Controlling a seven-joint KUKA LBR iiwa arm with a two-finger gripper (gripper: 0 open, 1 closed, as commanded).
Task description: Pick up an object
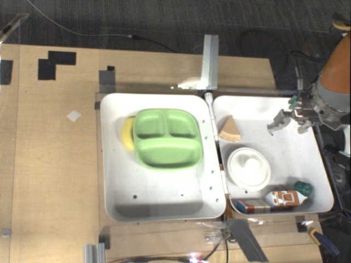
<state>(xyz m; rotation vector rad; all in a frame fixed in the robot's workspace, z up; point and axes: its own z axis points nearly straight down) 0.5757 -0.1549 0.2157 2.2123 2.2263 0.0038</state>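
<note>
In the left bin you see a green divided plate [166,137] over a yellow item. Right bin: the tan wedge [230,129] looks light and stiff; pinch its flat sides. It lies left of your tool [289,120], which hangs apparently open, holding nothing.

White bowl [249,167] sits upright in right bin, near tan wedge [230,129].
</note>
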